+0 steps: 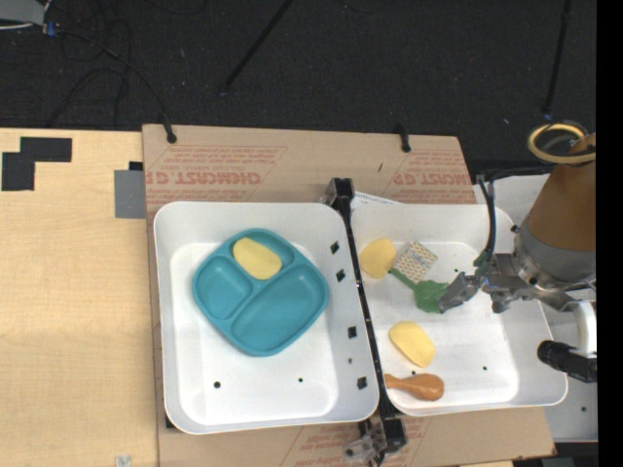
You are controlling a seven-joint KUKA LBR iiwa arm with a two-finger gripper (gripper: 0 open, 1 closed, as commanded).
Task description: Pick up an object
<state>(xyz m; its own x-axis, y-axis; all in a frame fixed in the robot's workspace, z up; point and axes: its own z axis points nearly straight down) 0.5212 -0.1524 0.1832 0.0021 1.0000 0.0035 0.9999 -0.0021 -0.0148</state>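
Jaws (454, 296) partly cover green object (424, 293); grip unclear.

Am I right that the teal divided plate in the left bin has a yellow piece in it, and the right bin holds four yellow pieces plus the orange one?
Not quite. The camera view shows two yellow pieces in the right bin, not four. The rest holds: the teal divided plate in the left bin has a yellow piece in it, and the orange one lies in the right bin.
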